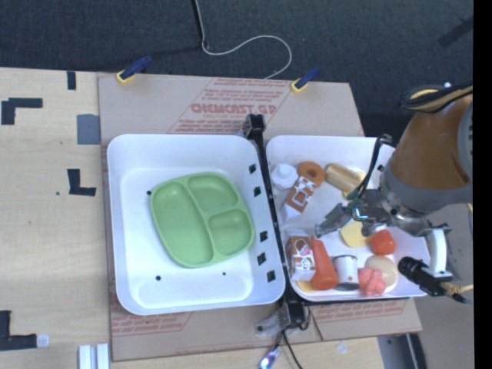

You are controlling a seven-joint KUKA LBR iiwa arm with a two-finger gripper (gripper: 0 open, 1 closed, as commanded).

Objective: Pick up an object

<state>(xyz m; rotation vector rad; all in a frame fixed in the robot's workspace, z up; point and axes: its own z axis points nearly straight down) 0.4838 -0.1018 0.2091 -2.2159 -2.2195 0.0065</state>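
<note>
The arm enters from the right and hangs over the right bin (pixel 369 143), its orange band (pixel 430 148) covering that bin's right wall. The end effector (pixel 338 220) points left into the middle of the bin, dark fingers spread a little way apart with nothing visible between them.

The right bin is crowded. Along its far side sit a white bottle (pixel 283 177), a brown ring-shaped piece (pixel 310 170) and a tan roll-like item (pixel 343 177); an orange-and-white packet (pixel 300 197) lies just nearer. At the near edge are a small printed carton (pixel 302 255), a red-orange carrot-like piece (pixel 323 270), a small white cup (pixel 346 267), a pink item (pixel 372 283) and a pale round one (pixel 382 266). A red tomato-like ball (pixel 382 242) and a yellow piece (pixel 353 235) lie just under the wrist, partly hidden by it. Open floor remains only around the fingertips, near the bin's centre left.

The left bin (pixel 123 206) holds a green divided plate (pixel 203 218), with bare floor all around it. Both bins rest on cardboard (pixel 231 102) on the worktop (pixel 46 206). A black divider (pixel 265 198) joins them.
</note>
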